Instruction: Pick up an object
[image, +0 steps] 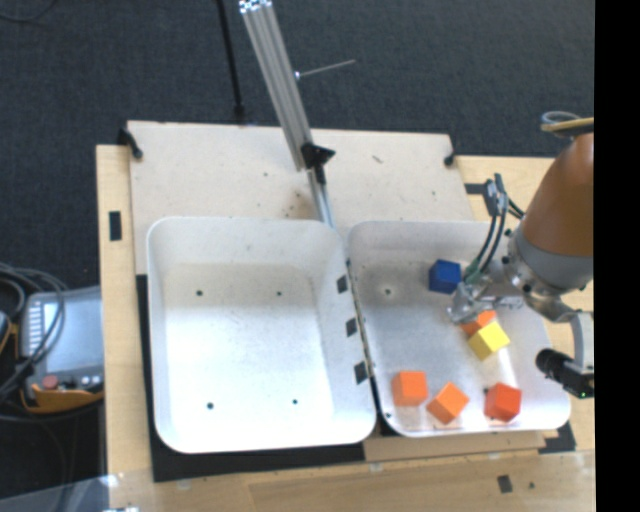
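Observation:
The right bin (400, 250) holds several small blocks. A blue cube (445, 276) lies near its middle. A yellow cube (489, 341) sits lower right of it, with a small orange block (484, 321) touching its upper edge. Along the front wall lie an orange cube (409, 388), a second orange cube (449, 402) and a red cube (503, 401). My gripper (472, 306) hangs low over the bin, just right of the blue cube and right above the small orange block. The arm's body hides much of the hand.
The left bin (160, 300) lies beside the right one, sharing a middle wall. A slanted metal pole (285, 95) rises from behind the bins. A grey control box (55, 345) with cables sits off the bench's left side.

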